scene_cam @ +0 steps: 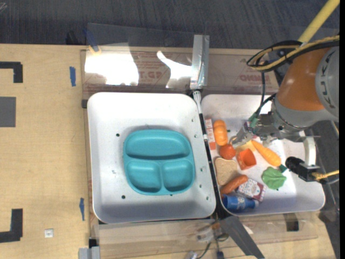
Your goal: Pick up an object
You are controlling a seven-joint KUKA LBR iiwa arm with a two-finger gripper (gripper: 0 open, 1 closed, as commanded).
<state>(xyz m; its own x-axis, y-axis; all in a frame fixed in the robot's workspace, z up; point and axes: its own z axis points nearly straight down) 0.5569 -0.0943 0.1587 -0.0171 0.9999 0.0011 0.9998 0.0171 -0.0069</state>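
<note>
The right bin (310, 196) holds several toy foods. Among them are an orange piece (219, 130), a red piece (227, 151), a small orange cup (246, 158), a carrot (267, 152), a green leafy piece (274, 178), a bread slice (226, 169), a sausage (233, 184), a white and red packet (251, 189) and a blue can (236, 202). My gripper (242, 138) hangs low over the middle of this bin, just above the red piece and the orange cup, beside the carrot's upper end. Nothing is visibly held in it.
The left bin (102, 117) carries a teal divided plate (158, 161). A grey divider post (199, 61) stands behind the seam between the bins. Cables (269, 55) loop behind the arm's orange band (302, 82), and a black fitting (301, 169) juts over the right bin's right side.
</note>
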